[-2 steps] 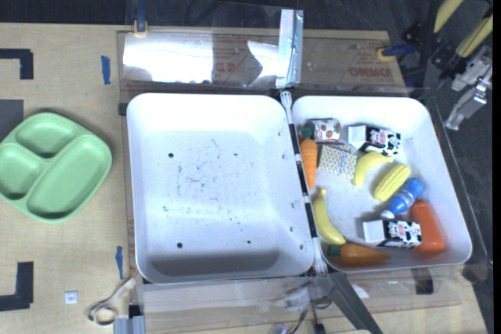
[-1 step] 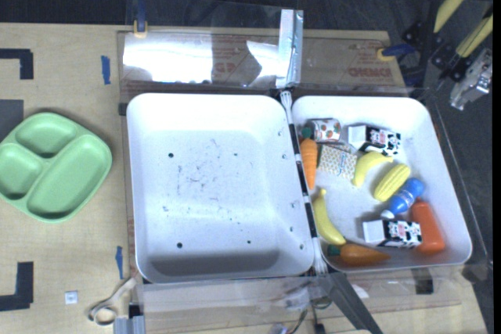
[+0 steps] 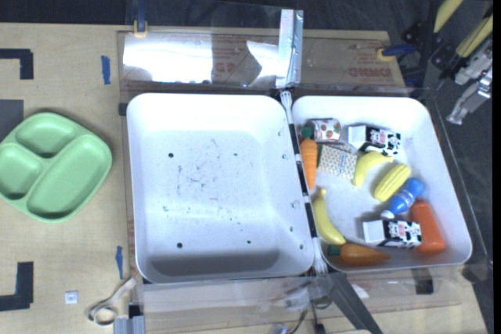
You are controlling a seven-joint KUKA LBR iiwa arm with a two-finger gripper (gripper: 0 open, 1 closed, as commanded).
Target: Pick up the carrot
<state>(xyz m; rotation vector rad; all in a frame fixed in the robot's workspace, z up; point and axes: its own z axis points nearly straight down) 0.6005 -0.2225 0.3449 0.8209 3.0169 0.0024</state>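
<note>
Carrot [image 3: 362, 253] lay along the near wall of the right bin [image 3: 450, 168], its green end touching a banana [image 3: 323, 219], with a small carton [image 3: 394, 231] just behind it. Hemmed in like that, a descent risked striking the wall or closing on a neighbour. Further back, a second orange piece [image 3: 309, 160] could have been mistaken for it. The gripper [image 3: 472, 88] hung outside the bin's far right corner, well apart from the carrot; whether its jaws were spread I cannot tell.

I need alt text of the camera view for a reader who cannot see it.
Two white bins sit side by side; the right bin holds toy foods, with a carrot along its left wall. The left bin adjoins it, and a green divided plate lies further left.
</note>
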